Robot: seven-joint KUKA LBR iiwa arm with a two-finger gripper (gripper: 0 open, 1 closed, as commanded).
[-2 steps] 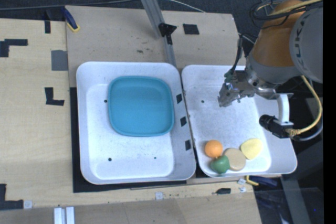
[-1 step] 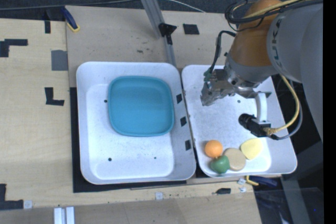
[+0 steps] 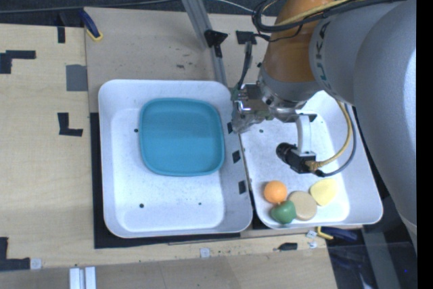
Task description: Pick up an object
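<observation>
Small objects lie clustered at the near end of the right bin [image 3: 352, 213]: an orange ball [image 3: 275, 191], a green ball [image 3: 283, 212], a tan round piece [image 3: 304, 206] and a pale yellow piece [image 3: 324, 191]. My gripper [image 3: 247, 113] hangs under the orange wrist band over the right bin's far left corner, close to the wall between the bins. It is well behind the cluster and apart from it. Nothing shows in its grasp.
A blue square plate [image 3: 181, 136] lies in the left bin [image 3: 122, 213]. A grey metal pole [image 3: 196, 3] slants down to the bins' far edge beside the gripper. A black fitting with a yellow cable [image 3: 295, 157] hangs from the arm above the right bin.
</observation>
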